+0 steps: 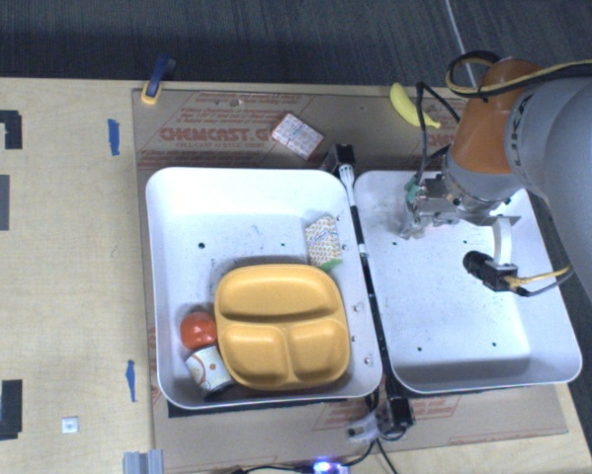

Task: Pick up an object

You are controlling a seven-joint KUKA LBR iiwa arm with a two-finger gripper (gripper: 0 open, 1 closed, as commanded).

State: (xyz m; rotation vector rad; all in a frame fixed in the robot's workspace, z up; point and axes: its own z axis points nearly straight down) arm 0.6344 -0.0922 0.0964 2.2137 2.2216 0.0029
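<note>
Starting at the left bin (167, 265): a yellow divided tray (281, 324), an orange-and-white toy (203, 349) and a small patterned packet (323, 240) lie there, none lifted. Pickup appears not yet begun. The gripper (421, 210) hangs over the right bin (473, 344), near its upper-left corner; whether its fingers are open or closed cannot be told. Open floor remains below it; the shared bin walls crowd any crossing.

yellow tray (281, 324): smooth matt plastic | bins (177, 265): glossy white plastic | bench (58, 265): pale wood
</note>
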